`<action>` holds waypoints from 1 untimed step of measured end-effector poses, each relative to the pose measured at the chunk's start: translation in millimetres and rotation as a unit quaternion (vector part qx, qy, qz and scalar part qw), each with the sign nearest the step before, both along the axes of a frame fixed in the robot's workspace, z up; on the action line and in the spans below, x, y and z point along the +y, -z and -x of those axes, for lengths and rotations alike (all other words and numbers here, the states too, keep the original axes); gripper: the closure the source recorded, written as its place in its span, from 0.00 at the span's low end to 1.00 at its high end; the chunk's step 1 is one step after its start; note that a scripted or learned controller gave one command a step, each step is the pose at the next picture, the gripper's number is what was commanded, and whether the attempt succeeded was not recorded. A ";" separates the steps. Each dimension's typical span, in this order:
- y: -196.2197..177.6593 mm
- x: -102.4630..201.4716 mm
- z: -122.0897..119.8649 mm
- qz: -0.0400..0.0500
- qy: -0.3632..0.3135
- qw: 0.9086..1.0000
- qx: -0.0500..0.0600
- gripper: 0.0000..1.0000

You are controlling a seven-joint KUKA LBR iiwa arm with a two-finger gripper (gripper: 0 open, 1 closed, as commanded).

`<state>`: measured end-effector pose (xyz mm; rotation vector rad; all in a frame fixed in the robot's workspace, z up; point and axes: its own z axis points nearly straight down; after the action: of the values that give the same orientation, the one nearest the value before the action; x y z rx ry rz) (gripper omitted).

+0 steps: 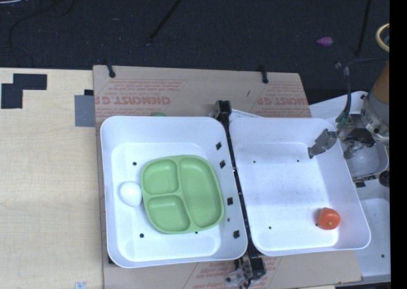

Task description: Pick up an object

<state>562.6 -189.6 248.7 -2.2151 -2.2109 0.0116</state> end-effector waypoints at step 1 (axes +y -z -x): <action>-6.3 0.0 -2.2 0.001 -0.001 1.000 -0.006 0.00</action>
<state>564.9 -189.6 255.0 -2.2195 -2.2197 0.0018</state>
